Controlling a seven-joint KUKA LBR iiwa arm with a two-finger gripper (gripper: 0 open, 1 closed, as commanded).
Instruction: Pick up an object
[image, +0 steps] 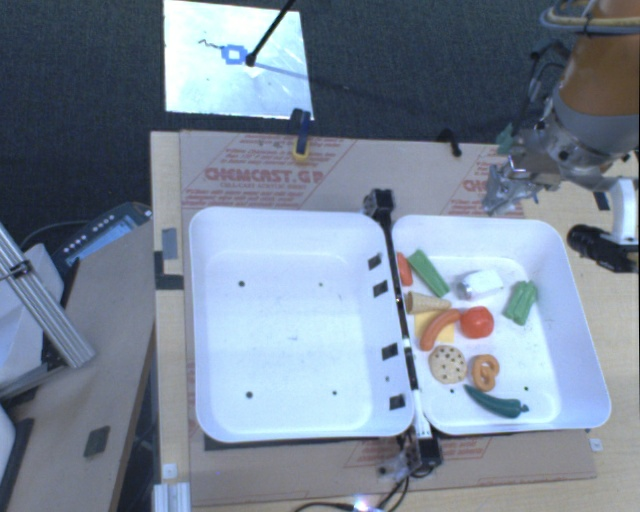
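The right bin (570, 330) holds several toy foods: a green bean (427, 271), a white block (481, 283), a green ridged piece (520, 302), a red tomato (477, 322), an orange carrot (437, 327), a yellow cone (424, 302), a dotted cookie (447, 364), an orange pretzel (485, 371) and a dark green pepper (495, 402). My gripper (503, 192) hangs above the bin's far rim, at the upper right, well apart from the foods. Nothing is between its fingers.
The left bin (290, 330) lies beside the right one, with a black clip divider (392, 300) between them. A cardboard sheet (260, 170) lies under both bins. A yellow and blue clamp (300, 135) stands at the back.
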